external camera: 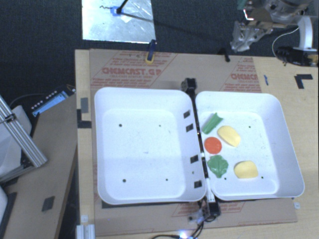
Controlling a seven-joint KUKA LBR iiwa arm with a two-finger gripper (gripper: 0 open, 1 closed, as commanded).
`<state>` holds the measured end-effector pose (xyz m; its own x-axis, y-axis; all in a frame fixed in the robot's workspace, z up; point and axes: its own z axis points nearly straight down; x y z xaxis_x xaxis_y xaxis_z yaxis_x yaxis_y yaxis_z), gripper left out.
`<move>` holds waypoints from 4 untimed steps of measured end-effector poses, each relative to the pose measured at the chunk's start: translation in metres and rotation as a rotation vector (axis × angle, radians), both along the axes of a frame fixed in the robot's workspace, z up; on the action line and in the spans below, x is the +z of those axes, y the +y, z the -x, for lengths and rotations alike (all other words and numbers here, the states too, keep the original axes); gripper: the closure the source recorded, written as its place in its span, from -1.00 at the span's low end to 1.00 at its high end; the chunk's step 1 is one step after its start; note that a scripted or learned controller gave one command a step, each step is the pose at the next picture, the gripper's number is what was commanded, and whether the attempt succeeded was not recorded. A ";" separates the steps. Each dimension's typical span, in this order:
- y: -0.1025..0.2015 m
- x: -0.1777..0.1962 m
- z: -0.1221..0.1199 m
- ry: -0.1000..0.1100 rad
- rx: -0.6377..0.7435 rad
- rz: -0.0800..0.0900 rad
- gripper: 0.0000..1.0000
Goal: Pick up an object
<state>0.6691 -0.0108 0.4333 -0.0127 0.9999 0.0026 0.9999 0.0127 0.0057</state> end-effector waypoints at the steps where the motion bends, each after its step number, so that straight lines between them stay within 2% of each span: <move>1: 0.068 0.041 0.001 -0.001 -0.001 0.000 1.00; 2: 0.120 0.101 0.001 -0.003 -0.003 0.000 1.00; 4: 0.217 0.102 0.005 0.004 -0.004 0.000 1.00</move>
<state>0.6637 0.2062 0.5349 -0.0090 1.0000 0.0030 1.0000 0.0090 0.0018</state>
